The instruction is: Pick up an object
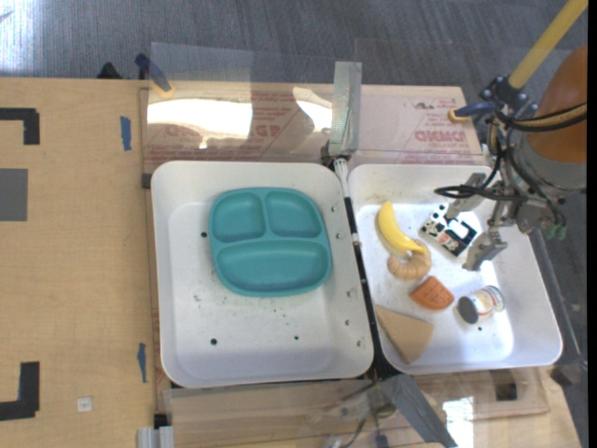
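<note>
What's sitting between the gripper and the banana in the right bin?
Nothing visible blocks it from above. The gripper hangs over the right bin, with a small black-and-white box lying between it and the banana on the bin floor.

Two bins [177,343] [532,343], one teal plate [270,241], one banana [394,230], one bagel [409,267], one can [478,304], one black-and-white box [448,231].
</note>
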Robot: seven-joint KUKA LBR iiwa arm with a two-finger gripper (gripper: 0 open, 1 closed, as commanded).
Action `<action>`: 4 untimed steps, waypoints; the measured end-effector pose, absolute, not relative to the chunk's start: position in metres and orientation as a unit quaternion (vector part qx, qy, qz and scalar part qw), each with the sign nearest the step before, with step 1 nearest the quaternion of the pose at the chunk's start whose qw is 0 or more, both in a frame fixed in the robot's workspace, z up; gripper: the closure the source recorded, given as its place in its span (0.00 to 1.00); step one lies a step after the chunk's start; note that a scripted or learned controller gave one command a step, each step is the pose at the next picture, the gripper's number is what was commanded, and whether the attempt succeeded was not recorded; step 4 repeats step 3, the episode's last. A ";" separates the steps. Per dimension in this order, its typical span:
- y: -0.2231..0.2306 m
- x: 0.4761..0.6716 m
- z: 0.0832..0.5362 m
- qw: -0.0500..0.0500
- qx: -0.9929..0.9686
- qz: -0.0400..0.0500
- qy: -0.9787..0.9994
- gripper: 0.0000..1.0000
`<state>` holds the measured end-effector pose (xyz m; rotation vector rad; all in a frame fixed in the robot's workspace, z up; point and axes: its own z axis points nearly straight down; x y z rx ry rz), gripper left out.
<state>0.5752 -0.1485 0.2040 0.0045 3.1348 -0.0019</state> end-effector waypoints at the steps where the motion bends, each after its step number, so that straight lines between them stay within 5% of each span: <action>1: -0.118 0.608 0.100 0.007 0.095 0.000 0.995 0.00; 2: -0.116 0.609 0.109 0.008 0.094 -0.001 0.996 1.00; 3: -0.067 0.621 0.188 0.005 0.363 0.002 0.932 1.00; 4: -0.067 0.621 0.188 0.005 0.363 0.002 0.932 1.00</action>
